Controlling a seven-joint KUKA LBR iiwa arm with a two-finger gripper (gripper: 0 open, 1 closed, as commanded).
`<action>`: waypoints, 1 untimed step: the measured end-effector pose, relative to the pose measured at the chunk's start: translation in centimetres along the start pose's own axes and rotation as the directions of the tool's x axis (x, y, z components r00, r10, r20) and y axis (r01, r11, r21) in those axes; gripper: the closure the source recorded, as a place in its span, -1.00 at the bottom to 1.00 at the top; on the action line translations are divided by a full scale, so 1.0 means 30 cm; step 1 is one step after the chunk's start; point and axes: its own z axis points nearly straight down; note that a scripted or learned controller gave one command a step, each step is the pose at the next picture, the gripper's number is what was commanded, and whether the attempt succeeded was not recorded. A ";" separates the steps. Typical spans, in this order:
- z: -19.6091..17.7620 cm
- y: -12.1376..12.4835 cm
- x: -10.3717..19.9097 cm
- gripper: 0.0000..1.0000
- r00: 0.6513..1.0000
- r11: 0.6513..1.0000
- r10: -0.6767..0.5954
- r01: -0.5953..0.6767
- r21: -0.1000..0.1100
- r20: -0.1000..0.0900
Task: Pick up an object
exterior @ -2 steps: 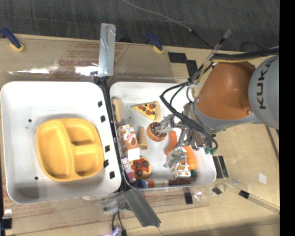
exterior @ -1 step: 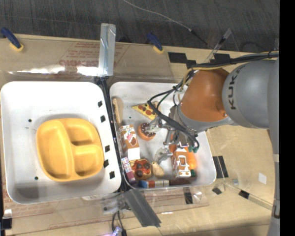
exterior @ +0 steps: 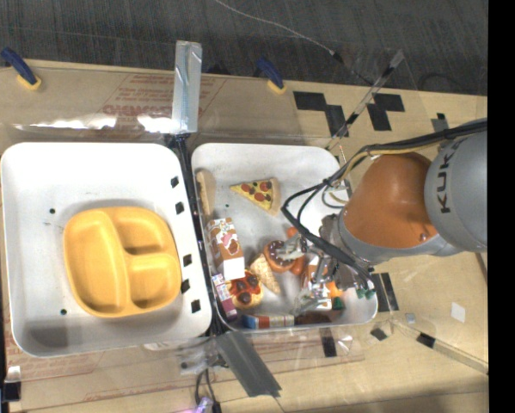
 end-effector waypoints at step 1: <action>0.000 -0.057 -0.055 -1.00 0.993 0.993 -0.118 0.118 -0.002 0.000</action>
